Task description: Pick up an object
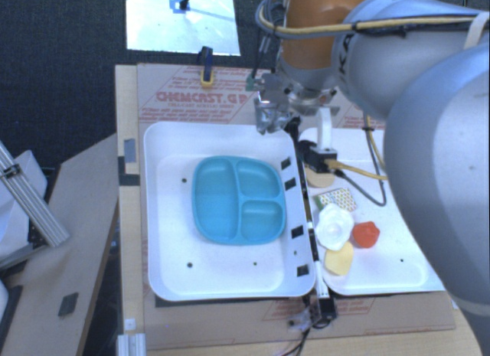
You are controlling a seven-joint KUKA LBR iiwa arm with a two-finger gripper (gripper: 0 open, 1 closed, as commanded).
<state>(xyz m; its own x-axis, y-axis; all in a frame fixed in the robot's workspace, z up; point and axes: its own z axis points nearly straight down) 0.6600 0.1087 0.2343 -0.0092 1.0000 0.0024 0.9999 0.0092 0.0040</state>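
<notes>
A blue divided plate [237, 200] lies flat in the middle of the left bin [164, 217]. In the right bin [398, 270], near the divider, sit a white round piece [334, 226], a red piece [366, 234], a yellow piece [339, 259], a patterned flat item [338, 197] and a tan disc [320, 179]. My gripper [274, 121] hangs over the far rim of the left bin, close to the divider, above and behind the plate. Nothing shows in its grasp. The arm's bulk hides the far right of the right bin.
Black clips line the divider [300, 194] between the bins. A yellow cable [360, 171] and a black block [315, 151] trail from the wrist over the right bin's far-left corner. A cardboard sheet [191, 94] lies under the bins. A metal rail [31, 201] stands at the left.
</notes>
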